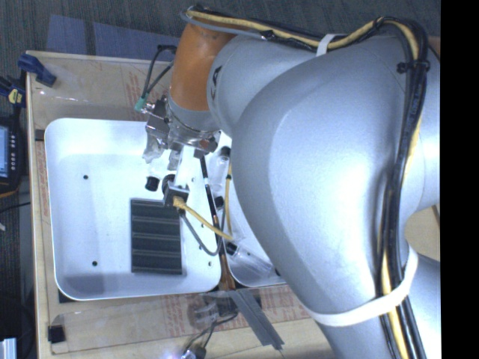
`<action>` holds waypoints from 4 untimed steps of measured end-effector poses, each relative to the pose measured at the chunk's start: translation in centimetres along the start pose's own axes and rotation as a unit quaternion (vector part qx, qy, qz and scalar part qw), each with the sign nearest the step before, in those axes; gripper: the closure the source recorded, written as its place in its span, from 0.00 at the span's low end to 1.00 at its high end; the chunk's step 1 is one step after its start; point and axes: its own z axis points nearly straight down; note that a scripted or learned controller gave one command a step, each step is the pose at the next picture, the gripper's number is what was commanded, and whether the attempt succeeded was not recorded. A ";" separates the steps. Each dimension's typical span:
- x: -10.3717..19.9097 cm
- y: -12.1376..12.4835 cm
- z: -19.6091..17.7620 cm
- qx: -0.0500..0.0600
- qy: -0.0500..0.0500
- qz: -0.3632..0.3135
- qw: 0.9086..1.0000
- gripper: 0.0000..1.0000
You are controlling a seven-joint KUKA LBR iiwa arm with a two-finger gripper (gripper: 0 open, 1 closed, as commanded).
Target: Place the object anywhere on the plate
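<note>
The grey arm covers the right bin almost fully. Its gripper hangs over the left bin, near the bin's 1 o'clock corner; I cannot tell how the jaws stand. A dark ribbed plate lies at 5 o'clock in this bin, close to the lower rim. Toward 9 o'clock the white floor is free. The wooden desk borders the bins.

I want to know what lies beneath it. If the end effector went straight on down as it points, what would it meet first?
Probably the white floor of the left bin, just above the dark ridged plate; depth is unclear.

Robot lab (bench, white bins)
</note>
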 end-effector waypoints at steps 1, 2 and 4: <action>0.3 -5.6 8.9 0.001 -0.001 0.112 0.994 1.00; 9.4 -1.9 9.8 -0.001 0.003 0.458 0.889 1.00; 9.5 -8.2 -6.7 0.000 0.000 0.087 0.996 1.00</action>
